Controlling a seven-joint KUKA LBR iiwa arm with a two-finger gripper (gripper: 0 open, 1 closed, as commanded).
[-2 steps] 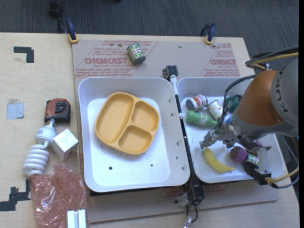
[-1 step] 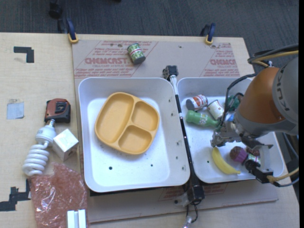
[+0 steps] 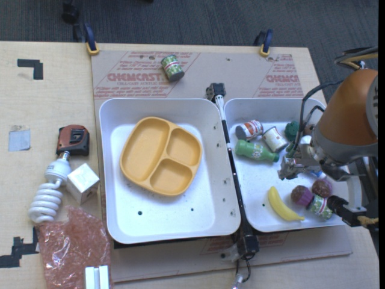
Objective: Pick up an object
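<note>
Evidently the loose items are gathered in the right bin (image 3: 255, 221) so that the arm, entering from the right, has them all within easy reach: a yellow banana (image 3: 283, 205) lies near the front wall, a green bottle (image 3: 257, 151) lies on its side toward the middle, two small cans (image 3: 264, 133) sit just behind it, and a cluster of dark round pieces with a small labelled jar (image 3: 314, 197) sits to the right of the banana. The left bin (image 3: 120, 221) carries a yellow divided plate (image 3: 161, 155), lying flat and off to the back left (no task item appears to rest in it). On the desk (image 3: 54, 41) outside the bins lie a green can (image 3: 172, 67), a tape measure (image 3: 73, 141), a spiral bulb (image 3: 49, 190) beside a white cube (image 3: 83, 180), and a pink crinkled bag (image 3: 69, 245), all well apart from the arm. The arm (image 3: 352, 110) leans in over the right bin's right side, orange band uppermost, wrist bent downward so the pincer (image 3: 293, 168) hangs between the green bottle and the dark cluster, just above the banana's upper end. Its metal tip is small and cluttered against the bin floor, so I cannot tell how wide it stands or whether it has hold of anything; nothing is plainly lifted. My judgement is that it is poised low for a grasp, with the banana or the green bottle the nearest candidates.
</note>
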